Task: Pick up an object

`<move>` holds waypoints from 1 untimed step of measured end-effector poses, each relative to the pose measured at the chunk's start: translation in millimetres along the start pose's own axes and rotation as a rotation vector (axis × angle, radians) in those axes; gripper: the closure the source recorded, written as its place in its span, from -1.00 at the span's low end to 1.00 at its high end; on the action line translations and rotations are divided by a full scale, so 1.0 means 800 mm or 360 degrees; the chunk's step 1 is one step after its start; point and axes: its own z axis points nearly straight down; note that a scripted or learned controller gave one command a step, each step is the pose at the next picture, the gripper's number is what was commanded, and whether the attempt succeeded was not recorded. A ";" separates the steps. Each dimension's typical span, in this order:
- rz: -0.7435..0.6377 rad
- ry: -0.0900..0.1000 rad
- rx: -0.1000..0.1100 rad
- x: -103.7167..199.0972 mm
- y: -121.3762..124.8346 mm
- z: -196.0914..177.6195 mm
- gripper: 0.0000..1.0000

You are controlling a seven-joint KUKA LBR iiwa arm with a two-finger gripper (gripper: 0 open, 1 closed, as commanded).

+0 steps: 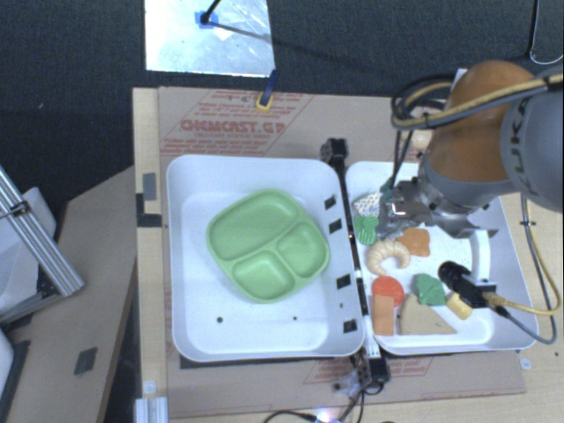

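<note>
My gripper [398, 210] hangs low over the upper left part of the right bin [502, 236], under the grey and orange arm. Right below it lie an orange piece [415, 241] and a pale croissant-shaped toy [388, 255]. Just to its left sit a green toy [366, 230] and a white patterned piece [367, 205]. Nearer the front of the bin are a red round toy [388, 289], an orange block [383, 315], a green lump [429, 287] and a tan wedge [430, 322]. I see nothing held between the fingers.
The left bin [194, 307] holds a light green divided plate [267, 245]. A black-clipped divider wall [348, 236] separates the two bins. The arm covers the right bin's upper right part. A shiny sheet [210, 25] lies beyond the bench.
</note>
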 end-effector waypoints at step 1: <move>-0.0006 0.0000 -0.0001 0.005 0.014 0.004 1.00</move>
